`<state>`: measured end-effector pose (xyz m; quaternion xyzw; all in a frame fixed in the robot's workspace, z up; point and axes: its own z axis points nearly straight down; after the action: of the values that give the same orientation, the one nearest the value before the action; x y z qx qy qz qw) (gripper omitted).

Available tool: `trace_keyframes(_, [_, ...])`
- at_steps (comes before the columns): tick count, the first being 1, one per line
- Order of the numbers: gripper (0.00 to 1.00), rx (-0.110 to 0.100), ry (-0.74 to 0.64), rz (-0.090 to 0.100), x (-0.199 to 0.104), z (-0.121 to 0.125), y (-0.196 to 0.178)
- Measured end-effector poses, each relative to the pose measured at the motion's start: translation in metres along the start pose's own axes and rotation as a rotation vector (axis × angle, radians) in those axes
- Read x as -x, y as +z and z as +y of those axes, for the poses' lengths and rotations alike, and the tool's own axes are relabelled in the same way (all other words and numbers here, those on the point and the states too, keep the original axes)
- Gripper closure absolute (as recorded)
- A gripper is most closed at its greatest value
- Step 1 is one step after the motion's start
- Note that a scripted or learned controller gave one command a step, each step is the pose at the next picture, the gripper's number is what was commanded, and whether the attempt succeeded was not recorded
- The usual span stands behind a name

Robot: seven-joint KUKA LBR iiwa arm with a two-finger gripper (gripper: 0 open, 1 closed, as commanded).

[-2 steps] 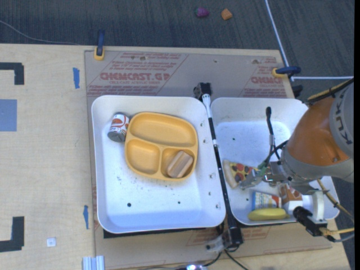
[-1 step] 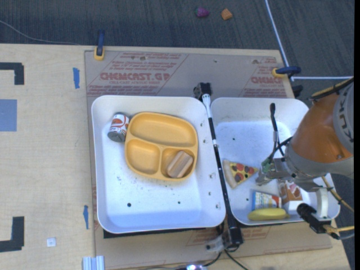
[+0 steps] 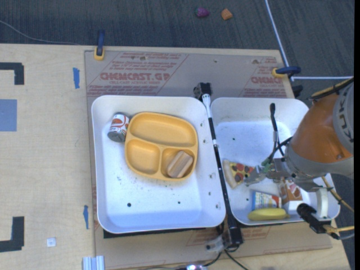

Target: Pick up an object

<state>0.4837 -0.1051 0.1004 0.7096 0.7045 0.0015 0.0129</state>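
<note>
- A small crushed can (image 3: 117, 127) lies on its side in the left bin (image 3: 152, 212), wedged between the bin wall and the yellow divided tray (image 3: 160, 130) — far from the arm, so it looks like no target for now.
- In the tray's lower right compartment sits a tan block, perhaps toy bread (image 3: 179, 163); the compartment wall probably keeps it from sliding.
- In the right bin (image 3: 242, 120) a pizza slice (image 3: 237, 172) lies flat near the left wall, just beside the gripper (image 3: 264, 172), so it seems the likeliest thing to be picked.
- Whether the gripper is clenched, released or grasping — I cannot tell; the arm's orange band (image 3: 320, 134) and wrist hide it.
- Near the front wall lie a small carton (image 3: 264, 199) and a banana (image 3: 268, 213), with a partly covered brown packet (image 3: 292, 192) beside them.
</note>
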Motion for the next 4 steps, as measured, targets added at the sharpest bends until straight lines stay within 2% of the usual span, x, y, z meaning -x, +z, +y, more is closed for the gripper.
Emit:
trace_keyframes(1, [1.0,0.004,0.0,-0.001,0.0,0.001,-0.01])
trace_keyframes(2, [0.0,0.003,0.0,-0.001,0.0,0.001,-0.01])
trace_keyframes(3, [0.0,-0.014,-0.005,0.014,-0.007,-0.003,0.011])
trace_keyframes(4, [1.0,-0.001,0.0,0.0,-0.002,0.0,0.0])
